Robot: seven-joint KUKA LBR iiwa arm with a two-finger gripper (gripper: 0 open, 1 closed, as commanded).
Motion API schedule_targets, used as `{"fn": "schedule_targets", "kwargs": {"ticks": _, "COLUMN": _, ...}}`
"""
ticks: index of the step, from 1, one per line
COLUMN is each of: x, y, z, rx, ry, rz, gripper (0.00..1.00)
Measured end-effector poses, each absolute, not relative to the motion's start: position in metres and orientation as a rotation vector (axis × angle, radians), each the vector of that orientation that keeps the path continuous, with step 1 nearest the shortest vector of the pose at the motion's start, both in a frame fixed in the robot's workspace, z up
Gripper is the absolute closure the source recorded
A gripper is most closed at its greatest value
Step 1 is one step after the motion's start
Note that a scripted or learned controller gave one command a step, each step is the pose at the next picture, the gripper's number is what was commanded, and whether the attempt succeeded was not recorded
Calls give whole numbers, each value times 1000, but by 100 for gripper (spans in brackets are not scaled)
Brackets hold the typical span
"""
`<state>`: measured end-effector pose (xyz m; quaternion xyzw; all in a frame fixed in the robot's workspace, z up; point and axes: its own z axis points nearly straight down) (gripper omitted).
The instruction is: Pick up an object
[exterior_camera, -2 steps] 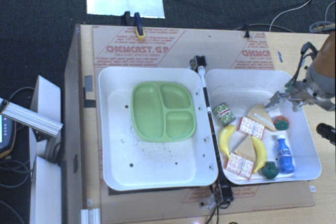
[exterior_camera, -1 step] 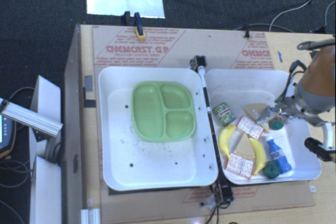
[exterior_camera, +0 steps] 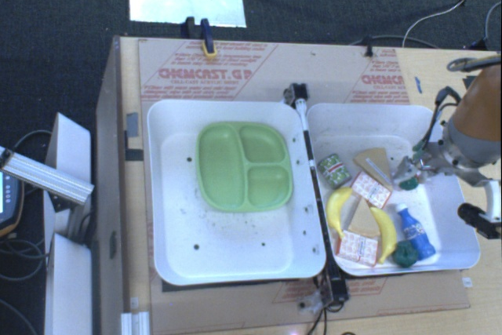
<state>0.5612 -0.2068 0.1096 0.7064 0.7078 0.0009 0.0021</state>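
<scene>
I had the arm (exterior_camera: 478,118) coming in from the right edge of the frame, its grey shell rounded and smooth, with the end effector (exterior_camera: 409,169) low over the right bin (exterior_camera: 345,118), just inside that bin's right half. I could not tell from this slanted view whether it was apart or together, and nothing showed gripped in it.

The things to pick lay crowded in the lower middle of the right bin. A yellow banana (exterior_camera: 337,208) curved beside a second banana (exterior_camera: 386,231), both smooth-skinned. Between and around them sat flat printed cartons: a small green-labelled box (exterior_camera: 332,169), a tan wedge-shaped card (exterior_camera: 375,161), a red-and-white packet (exterior_camera: 370,189) and another packet (exterior_camera: 358,247) near the bin's lower rim. A blue bottle (exterior_camera: 412,230) with a white cap lay tilted at lower right, touching a dark green lump (exterior_camera: 405,253). A small teal item (exterior_camera: 408,184) lay just beside the end effector.

The upper part of the right bin was bare white plastic, giving open room. The left bin (exterior_camera: 176,247), glossy with rounded corners, held a pale green divided plate (exterior_camera: 243,166) with three compartments; bare floor ringed it. The bins met along a dark seam mid-frame, on a table (exterior_camera: 235,71) of printed brown board.
</scene>
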Motion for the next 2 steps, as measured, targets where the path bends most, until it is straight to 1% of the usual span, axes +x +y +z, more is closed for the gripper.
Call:
{"fn": "schedule_targets", "kwargs": {"ticks": 1, "x": 598, "y": -111, "z": 89, "rx": 2209, "ry": 2219, "rz": 16, "gripper": 100}}
{"fn": "schedule_targets", "kwargs": {"ticks": 2, "x": 604, "y": -52, "z": 186, "rx": 2213, "ry": 2225, "rz": 7, "gripper": 100}}
